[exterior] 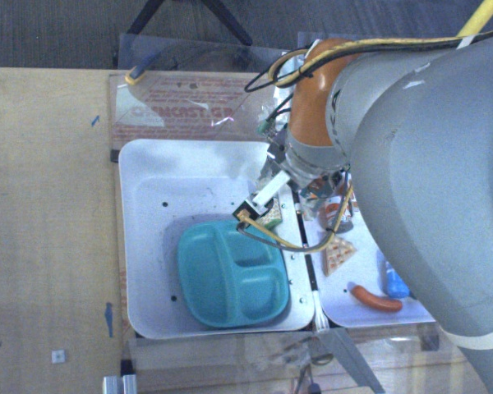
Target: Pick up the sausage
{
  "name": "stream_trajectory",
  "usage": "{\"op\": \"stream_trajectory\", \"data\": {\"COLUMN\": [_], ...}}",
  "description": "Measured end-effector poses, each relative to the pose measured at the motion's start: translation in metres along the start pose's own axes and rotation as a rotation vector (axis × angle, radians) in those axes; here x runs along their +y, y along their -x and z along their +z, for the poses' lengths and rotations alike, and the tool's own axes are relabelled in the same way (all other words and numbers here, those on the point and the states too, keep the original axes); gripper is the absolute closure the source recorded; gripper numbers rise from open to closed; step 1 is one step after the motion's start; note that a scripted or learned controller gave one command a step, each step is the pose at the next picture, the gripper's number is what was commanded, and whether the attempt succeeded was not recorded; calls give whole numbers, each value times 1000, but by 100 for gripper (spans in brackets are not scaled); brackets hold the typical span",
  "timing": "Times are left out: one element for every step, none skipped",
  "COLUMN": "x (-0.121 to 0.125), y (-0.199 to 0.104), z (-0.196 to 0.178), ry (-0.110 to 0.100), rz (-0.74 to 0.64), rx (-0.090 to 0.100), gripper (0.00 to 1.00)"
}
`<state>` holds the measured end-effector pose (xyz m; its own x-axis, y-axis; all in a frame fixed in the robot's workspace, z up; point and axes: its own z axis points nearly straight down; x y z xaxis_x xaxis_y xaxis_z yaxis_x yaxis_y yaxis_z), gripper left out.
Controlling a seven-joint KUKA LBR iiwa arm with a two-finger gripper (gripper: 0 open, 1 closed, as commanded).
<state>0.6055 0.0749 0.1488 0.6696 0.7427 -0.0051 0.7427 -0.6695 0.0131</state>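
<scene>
Sausage [375, 298] lies in the white bin [338, 309] nearer the arm, down by that bin's front wall, tipped a little to one side. It looks small, light, smooth and round, so I think it could roll or slip away if it is pinched near an end. The best place to take it looks like the middle, squeezing across its thin way.

The claw [324, 199] hangs near the strip where the two bins meet, well apart from the sausage. I cannot tell if it is released or clenched, because the wrist hides it.

Room is tight. The front wall is just beside the sausage, and a blue thing [394, 284] sits near one end. A three-cornered cracker [339, 255] lies between the claw and the sausage but does not touch it. The bare white floor beside the sausage's other end looks like the easiest way in. The teal tray [232, 273] in the other bin is out of the way.
</scene>
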Motion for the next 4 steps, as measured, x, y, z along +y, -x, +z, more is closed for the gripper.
{"op": "stream_trajectory", "data": {"x": [-3,-35,-64,-77], "y": [-3,71,62,56], "z": [12,-35,19,7], "ry": [25,-18,20,23], "rz": [135,-40,-68,-26], "rx": [0,3,3,-10], "gripper": [0,0,0,0]}}
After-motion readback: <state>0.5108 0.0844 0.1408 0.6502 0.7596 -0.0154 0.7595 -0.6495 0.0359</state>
